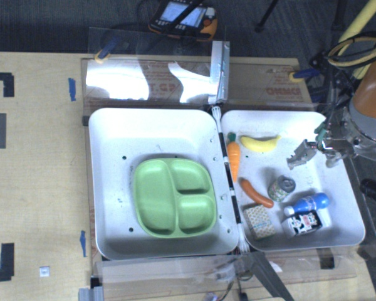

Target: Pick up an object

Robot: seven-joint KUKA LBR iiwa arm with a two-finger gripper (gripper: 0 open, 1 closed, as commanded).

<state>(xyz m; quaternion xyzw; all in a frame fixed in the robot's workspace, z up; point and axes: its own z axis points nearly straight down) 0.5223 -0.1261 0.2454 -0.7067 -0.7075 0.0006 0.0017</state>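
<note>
Empty fingers [308, 153] spread apart above right bin [344, 187], near curved yellow banana [259, 143].

1. A pale plywood-coloured surface [37, 187] spreads across the left and middle, marked with black tape corners [5, 83] and short blue tape strips [72, 89].
2. Beyond its far edge lies dark grey carpeted floor [62, 11].
3. A black handheld control pendant with a lit screen [182, 17] rests on that floor.
4. Thin black stand legs [282, 2] cross the floor at upper right.
5. Bright glare falls on a clear plastic sheet [150, 80] over brown cardboard.
</note>
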